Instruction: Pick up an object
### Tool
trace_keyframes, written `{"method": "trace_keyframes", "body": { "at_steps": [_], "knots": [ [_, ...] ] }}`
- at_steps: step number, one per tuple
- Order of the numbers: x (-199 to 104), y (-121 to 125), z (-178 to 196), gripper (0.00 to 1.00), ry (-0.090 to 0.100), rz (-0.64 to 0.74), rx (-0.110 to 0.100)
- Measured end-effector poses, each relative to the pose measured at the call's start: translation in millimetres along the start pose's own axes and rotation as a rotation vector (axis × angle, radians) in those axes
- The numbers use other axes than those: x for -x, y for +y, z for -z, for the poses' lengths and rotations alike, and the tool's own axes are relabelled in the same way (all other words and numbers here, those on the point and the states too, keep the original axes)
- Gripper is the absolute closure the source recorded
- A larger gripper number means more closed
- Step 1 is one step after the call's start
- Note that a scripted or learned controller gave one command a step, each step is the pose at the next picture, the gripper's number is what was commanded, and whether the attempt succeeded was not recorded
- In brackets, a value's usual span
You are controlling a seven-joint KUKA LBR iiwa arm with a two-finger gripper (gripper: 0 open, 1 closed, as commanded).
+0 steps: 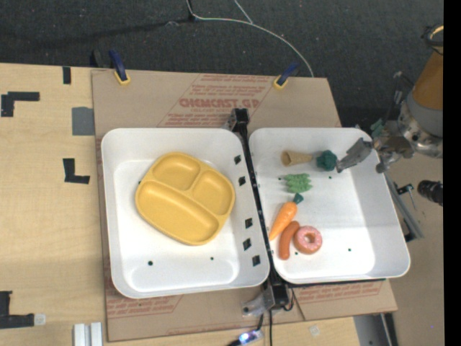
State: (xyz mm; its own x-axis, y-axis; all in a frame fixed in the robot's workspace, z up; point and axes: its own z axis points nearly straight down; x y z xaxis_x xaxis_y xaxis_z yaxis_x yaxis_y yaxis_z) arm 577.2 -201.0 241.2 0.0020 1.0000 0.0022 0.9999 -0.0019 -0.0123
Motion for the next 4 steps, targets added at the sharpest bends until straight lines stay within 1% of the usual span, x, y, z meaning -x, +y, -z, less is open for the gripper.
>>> {"method": "trace_keyframes", "body": {
  "at_steps": [1,2,3,4],
  "knots": [
    [0,2,6,0.00,-0.003,0.003,0.011],
    [5,-1,-57,0.00,-0.002,0.002,0.004],
    [9,-11,-112,0.00,-0.002,0.002,0.004],
    [9,-11,-158,0.00,-0.005,0.003,0.012]
  ]
}}
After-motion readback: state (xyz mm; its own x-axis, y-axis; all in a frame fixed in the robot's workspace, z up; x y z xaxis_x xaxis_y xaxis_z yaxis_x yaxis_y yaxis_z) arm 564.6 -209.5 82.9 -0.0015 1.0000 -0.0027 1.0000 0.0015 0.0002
